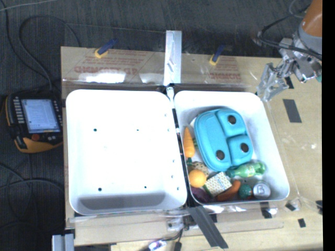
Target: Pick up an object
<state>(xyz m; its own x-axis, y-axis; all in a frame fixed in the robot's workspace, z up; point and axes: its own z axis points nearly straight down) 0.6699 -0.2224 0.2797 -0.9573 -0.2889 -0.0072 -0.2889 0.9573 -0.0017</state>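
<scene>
The right bin [269,135] holds a pile of small things. A large light-blue tray with round holes [224,138] leans across its middle. Left of it lies an orange carrot [188,141]. Along the near side sit an orange ball [197,178], a checkered block [218,182], a green bottle [246,169], a red piece [229,191] and a round grey cap [261,191]. My gripper [271,83] hangs above the bench just beyond the bin's far right corner, fingers spread, nothing between them.
The left bin [120,150] stands beside the right one, a metal bar [172,56] rising behind their shared wall. A teach pendant [34,120] lies on the floor at the left. Yellow-and-blue clamps [106,47] hold a plastic sheet along the bench's far edge.
</scene>
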